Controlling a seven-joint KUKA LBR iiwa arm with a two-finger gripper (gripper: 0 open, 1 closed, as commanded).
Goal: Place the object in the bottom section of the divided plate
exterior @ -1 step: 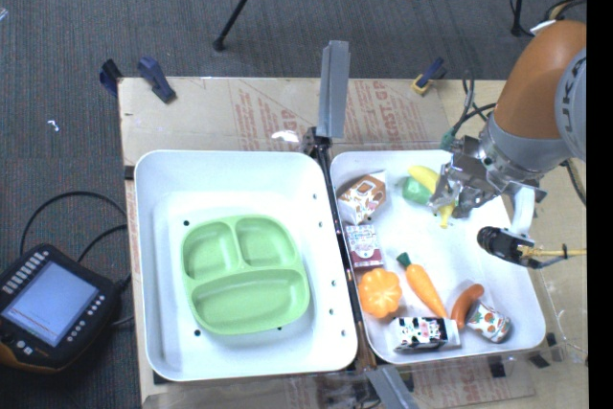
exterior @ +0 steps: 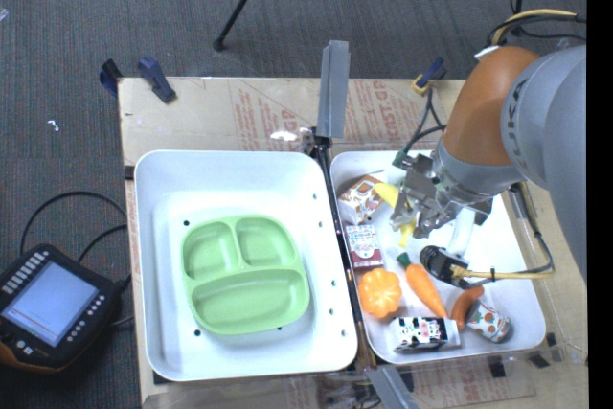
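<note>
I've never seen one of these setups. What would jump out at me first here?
Probably the big grey arm with its orange band, reaching in from the right over the right bin. Below its gripper lies a jumble of toy food, among it an orange pumpkin and a carrot. In the left bin sits a green divided plate, nothing on it.

- Single fixed camera, mounted above the bench (exterior: 230,115), looking down at a slant.
- Both white bins lie in frame: left bin (exterior: 153,206), right bin (exterior: 522,302).
- Far floor fills the top; the arm (exterior: 517,124) enters from the right.
</note>
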